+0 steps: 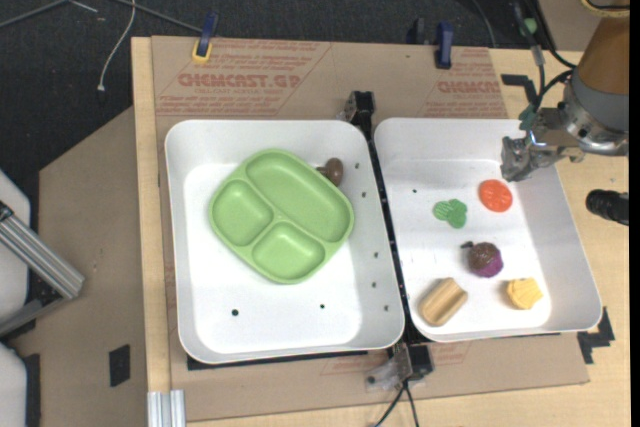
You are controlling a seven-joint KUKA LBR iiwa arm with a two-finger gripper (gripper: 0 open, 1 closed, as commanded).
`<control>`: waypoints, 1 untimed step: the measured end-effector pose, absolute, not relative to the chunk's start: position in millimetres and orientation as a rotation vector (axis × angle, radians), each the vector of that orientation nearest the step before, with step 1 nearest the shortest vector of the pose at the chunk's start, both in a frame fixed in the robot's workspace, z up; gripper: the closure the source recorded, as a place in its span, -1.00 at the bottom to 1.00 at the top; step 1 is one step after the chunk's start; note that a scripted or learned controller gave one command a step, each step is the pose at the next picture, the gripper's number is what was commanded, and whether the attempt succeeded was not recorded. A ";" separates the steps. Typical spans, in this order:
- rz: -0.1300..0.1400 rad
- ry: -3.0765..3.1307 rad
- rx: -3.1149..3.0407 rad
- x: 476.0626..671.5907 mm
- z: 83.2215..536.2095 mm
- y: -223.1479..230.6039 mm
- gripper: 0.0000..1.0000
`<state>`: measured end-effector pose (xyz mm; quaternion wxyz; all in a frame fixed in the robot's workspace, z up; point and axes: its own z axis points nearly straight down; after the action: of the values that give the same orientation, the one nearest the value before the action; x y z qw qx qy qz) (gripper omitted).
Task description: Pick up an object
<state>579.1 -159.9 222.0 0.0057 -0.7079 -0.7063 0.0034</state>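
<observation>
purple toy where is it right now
The purple toy lies in the right bin, toward the near side, between the tan block and the yellow piece, below the orange ball.

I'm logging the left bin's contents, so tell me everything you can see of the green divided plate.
The green divided plate is pale green, looks like smooth plastic, and has rounded corners and three shallow compartments: one long, two smaller. It lies flat and upright, turned at a slant, in the upper middle of the left bin. A small brown object sits at its upper right edge, apparently touching the rim.
</observation>
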 end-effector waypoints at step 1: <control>0.000 -2.221 -2.220 581.7 228.3 -159.7 -1.00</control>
<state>581.7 -159.7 228.3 0.0006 -0.7070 -0.7072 0.0000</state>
